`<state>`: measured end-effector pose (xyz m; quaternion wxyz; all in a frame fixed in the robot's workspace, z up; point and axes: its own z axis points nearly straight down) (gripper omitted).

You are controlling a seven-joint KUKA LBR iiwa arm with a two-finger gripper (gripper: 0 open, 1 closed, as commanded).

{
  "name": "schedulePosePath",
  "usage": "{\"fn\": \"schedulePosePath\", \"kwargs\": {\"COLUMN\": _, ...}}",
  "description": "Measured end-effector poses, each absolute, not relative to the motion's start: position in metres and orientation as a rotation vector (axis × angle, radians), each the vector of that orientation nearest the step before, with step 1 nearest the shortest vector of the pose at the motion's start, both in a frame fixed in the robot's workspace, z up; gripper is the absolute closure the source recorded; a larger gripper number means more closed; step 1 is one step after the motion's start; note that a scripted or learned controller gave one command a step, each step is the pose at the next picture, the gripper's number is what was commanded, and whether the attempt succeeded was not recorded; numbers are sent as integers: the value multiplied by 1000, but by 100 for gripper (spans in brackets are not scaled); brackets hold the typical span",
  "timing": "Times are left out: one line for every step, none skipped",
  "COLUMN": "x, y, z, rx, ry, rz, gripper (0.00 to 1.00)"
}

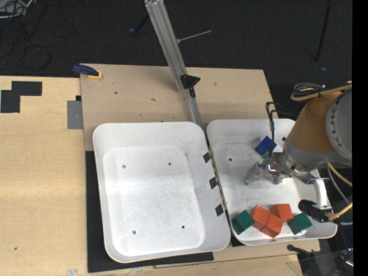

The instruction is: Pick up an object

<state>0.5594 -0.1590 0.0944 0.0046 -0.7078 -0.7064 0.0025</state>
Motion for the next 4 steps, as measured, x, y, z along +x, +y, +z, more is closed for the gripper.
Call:
{"fn": "schedulePosePath", "kwargs": {"x": 560, "y": -160, "z": 92, "rx": -2226, "ry": -2213, "rz": 2, "gripper": 0}}
{"fn": "schedulePosePath", "kwargs": {"x": 559, "y": -160, "z": 102, "rx": -2233, "ry": -2203, "rz": 1, "gripper": 100}}
{"fn": "schedulePosePath", "kwargs": {"x": 552, "y": -160, "z": 148, "rx": -2234, "ry": -2210, "rz": -1, "gripper": 100}}
{"fn": "schedulePosePath", "kwargs": {"x": 552, "y": -159, "z": 211, "rx": -2221, "ry": -2226, "rz": -3, "gripper": 100}}
